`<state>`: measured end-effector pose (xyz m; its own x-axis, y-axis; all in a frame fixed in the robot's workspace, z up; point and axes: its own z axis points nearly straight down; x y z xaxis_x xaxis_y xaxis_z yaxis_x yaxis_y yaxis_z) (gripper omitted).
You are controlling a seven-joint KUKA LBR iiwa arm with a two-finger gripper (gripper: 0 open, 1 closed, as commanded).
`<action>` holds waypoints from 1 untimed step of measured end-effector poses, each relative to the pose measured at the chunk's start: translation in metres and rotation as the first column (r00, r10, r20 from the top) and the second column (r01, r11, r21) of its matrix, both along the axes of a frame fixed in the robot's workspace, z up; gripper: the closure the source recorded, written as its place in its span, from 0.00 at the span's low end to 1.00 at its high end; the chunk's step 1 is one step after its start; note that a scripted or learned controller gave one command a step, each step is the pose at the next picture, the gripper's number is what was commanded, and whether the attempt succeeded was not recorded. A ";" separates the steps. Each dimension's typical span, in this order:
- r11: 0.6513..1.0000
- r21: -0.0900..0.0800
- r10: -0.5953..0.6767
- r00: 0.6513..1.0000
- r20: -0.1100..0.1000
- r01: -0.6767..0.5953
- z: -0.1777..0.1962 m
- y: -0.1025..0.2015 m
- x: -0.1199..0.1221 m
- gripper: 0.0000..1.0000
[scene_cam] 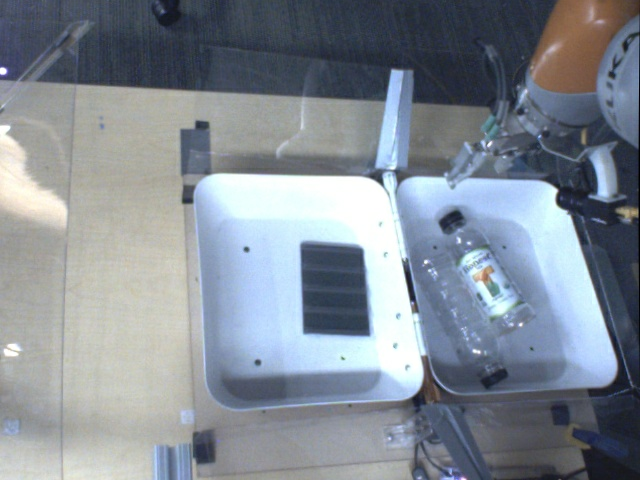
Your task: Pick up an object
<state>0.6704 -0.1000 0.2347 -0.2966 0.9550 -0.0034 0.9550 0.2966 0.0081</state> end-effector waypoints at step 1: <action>0.979 0.001 -0.206 0.979 -0.003 0.206 0.008 -0.008 -0.021 0.00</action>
<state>0.6496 -0.1077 0.2426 -0.0936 0.9956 -0.0013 0.9956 0.0936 0.0057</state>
